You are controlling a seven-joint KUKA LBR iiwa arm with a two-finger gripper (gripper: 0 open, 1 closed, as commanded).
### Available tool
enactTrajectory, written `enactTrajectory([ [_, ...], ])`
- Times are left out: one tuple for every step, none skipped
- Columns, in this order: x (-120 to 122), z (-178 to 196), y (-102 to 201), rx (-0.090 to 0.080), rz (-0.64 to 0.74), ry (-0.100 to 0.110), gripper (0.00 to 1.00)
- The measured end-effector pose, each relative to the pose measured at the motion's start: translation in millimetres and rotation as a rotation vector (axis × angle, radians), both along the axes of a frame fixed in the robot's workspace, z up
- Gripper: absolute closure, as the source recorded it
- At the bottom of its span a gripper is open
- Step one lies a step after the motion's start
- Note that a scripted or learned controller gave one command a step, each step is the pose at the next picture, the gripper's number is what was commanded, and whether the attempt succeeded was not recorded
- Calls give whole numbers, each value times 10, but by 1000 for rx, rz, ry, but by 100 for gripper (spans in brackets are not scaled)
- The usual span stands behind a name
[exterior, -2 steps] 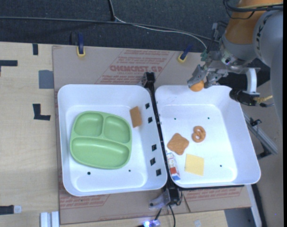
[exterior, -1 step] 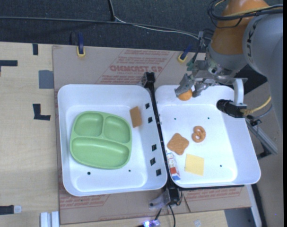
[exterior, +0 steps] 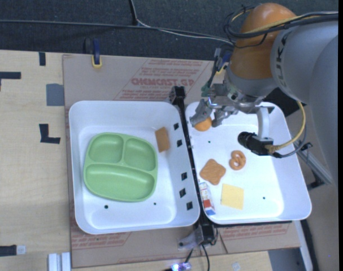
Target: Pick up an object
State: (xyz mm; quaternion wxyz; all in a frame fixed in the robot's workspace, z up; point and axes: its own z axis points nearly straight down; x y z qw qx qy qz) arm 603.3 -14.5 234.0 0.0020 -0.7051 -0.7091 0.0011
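Arm: I see the grey arm with its orange band [exterior: 260, 24] reaching in over the far edge of the right white bin [exterior: 284, 202].
Gripper: the two-finger gripper [exterior: 208, 115] sits low at the far-left corner of that bin, close to the black divider [exterior: 185, 151] where the two bins meet.
Fingers: from here I read them as pinching a small round orange object [exterior: 202, 125]; it shows between the tips, partly hidden by the metal.
Right bin, other contents: a brown toast-shaped piece [exterior: 213, 171] near the middle, a small pretzel-shaped brown piece [exterior: 237, 160] just beside it toward the bin's right, a flat yellow square like a cheese slice [exterior: 233, 196] near the front edge, and a small red-and-white tube [exterior: 207, 197] along the left wall.
Left bin [exterior: 103, 219]: I see a light green divided plastic plate [exterior: 121, 166] with three compartments in its middle, and a small tan rectangular block [exterior: 163, 139] leaning near its right wall, apart from the plate.
Counter: a cardboard sheet [exterior: 154, 78] lies under both bins.
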Motion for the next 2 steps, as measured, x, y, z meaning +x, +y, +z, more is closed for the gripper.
enactTrajectory([
  [-244, -132, 429, -1, -1, 1, 100],
  [-575, -120, 970, 0, 1, 0, 100],
])
